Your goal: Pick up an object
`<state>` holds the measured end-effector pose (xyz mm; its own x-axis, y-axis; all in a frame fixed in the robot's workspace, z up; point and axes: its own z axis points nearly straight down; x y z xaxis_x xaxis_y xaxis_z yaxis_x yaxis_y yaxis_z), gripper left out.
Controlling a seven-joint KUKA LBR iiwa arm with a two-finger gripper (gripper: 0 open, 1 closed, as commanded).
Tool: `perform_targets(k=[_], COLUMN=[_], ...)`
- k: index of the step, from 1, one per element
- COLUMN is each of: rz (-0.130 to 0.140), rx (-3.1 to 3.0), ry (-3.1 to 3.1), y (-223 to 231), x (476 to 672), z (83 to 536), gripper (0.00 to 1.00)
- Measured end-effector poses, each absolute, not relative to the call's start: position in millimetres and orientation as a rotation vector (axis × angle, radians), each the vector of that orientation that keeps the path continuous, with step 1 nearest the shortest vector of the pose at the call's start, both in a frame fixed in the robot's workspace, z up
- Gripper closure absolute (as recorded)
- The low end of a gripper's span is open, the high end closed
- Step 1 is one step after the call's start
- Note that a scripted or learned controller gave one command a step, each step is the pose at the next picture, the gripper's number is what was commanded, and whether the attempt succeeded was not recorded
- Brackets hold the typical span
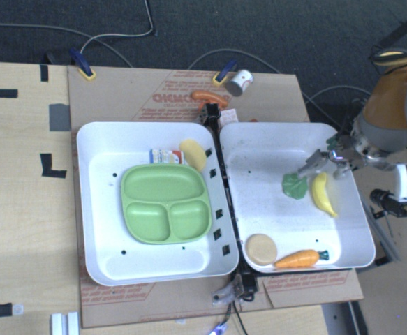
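Claw (320, 162) hung low over right bin (259, 138), fingers spread apart, nothing between them. Banana (322, 194) lay at claw's 6 o'clock, green lump (294, 186) at 7. Pick not yet done; grasp and lift remained.

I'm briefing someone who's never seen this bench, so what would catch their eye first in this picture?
Probably the big green divided plate in the middle of the left bin, with a small carton and a pale yellow piece behind it. Next, the right bin: a yellow banana beside a green object, just below the gripper reaching in from the right. An orange carrot and a tan round item lie along its near edge.
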<state>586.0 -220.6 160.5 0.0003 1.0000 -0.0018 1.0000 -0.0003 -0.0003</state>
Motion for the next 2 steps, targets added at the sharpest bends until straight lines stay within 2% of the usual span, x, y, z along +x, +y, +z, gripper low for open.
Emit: perform_targets(k=[1, 2], rz=[0.002, -0.001], rx=[2.219, 2.219], ry=[2.221, 2.218], y=[-173, -225], x=[567.7, 570.3], z=[87, 181], gripper=[0.0, 0.0])
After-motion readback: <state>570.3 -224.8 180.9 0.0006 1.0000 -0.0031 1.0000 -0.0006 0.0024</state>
